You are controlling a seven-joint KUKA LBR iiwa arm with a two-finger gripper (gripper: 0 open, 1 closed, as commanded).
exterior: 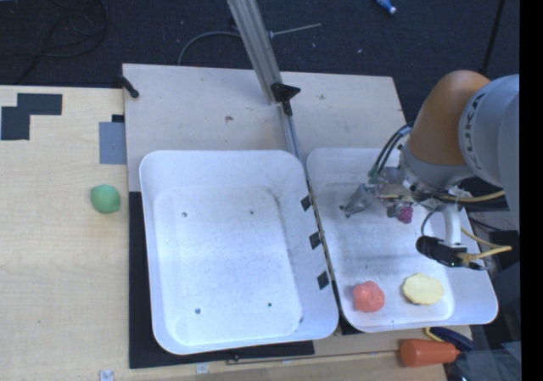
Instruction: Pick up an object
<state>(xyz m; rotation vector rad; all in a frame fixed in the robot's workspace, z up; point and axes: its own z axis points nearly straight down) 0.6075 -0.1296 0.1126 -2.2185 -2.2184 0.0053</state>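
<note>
2 candidates lie at 6 o'clock in the right bin (pixel 475 307): red lump (pixel 368 296), yellow piece (pixel 422 289). Approach step, judging by hand (pixel 361 200) hovering at 12 o'clock; grip state impossible to tell. Next: descend over 1.

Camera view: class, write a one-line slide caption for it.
KUKA arm's tool hovers over the right bin, above a red object and a yellow object.

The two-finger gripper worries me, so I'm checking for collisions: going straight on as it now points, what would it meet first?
Probably the bare floor of the right-hand shallow white bin, as the two-finger gripper points left and apparently down; depth is unclear.
</note>
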